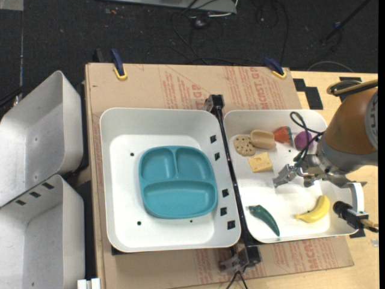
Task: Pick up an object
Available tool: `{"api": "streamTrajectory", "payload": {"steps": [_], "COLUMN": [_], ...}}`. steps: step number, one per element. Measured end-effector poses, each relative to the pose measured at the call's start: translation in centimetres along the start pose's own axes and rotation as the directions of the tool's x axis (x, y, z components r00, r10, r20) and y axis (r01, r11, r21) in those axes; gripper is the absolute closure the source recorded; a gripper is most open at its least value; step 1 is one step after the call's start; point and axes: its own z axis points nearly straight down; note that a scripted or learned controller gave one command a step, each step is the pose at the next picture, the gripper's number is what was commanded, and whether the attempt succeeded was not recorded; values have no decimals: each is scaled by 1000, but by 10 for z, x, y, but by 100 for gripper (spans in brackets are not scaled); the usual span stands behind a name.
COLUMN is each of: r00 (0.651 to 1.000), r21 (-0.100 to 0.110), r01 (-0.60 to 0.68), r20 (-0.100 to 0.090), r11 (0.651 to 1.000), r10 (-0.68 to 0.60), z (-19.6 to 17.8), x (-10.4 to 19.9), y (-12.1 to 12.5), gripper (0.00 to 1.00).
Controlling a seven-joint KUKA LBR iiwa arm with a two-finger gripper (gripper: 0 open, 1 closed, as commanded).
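Note:
The right bin holds a yellow banana, a dark green pepper, a yellow cheese wedge, a round cookie, a tan bread roll, a red piece and a purple piece. My gripper hangs low over the middle of this bin, right of the cheese and above-left of the banana. Its fingers stand apart and open, with only bare bin floor between them.
A teal divided plate lies in the left bin. The two bins meet at a black-clipped divider. Two white tubs stand off the bench to the left. The arm's orange band overhangs the right bin's far corner.

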Motion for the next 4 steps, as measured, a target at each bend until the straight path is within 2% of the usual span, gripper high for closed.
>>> {"api": "streamTrajectory", "payload": {"steps": [1,3,4], "r00": [1000,1000,1000], "r21": [-5,-11,-5], "r01": [-1,6,10], "r20": [1,4,0], "r11": [1000,1000,1000], "r10": [1,-6,-10], "z": [-13,-116,-112], "x": [0,-1,60], "y": [1,13,22], "gripper": [100,100,100]}}
